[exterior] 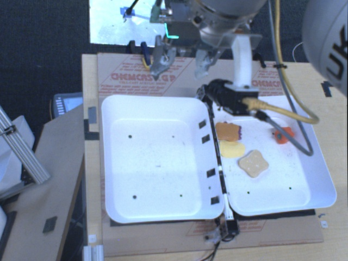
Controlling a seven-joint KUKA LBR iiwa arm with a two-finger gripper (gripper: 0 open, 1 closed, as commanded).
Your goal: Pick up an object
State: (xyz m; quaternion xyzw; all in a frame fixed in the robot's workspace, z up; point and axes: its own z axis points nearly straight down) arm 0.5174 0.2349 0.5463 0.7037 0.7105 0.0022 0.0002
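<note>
Gripper [180,58] hovered spread, empty, above the bins.
Toast slice [253,163] lay below-right; should descend centred over it.

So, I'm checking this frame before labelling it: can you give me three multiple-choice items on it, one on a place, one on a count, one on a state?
1. Which bin holds the food-like items?
A. the left bin
B. the right bin
C. both

2. How many items lie together near the divider in that bin: the orange-brown square, the yellow piece and the tan toast-shaped piece?
A. one
B. three
C. five

3. What is between the fingers of the tool?
A. the toast-shaped piece
B. the yellow piece
C. nothing

Answers: 1 B, the items all lie right of the divider. 2 B, three pieces sit there close together. 3 C, the fingers hang apart over the cardboard beyond the bins.
</note>
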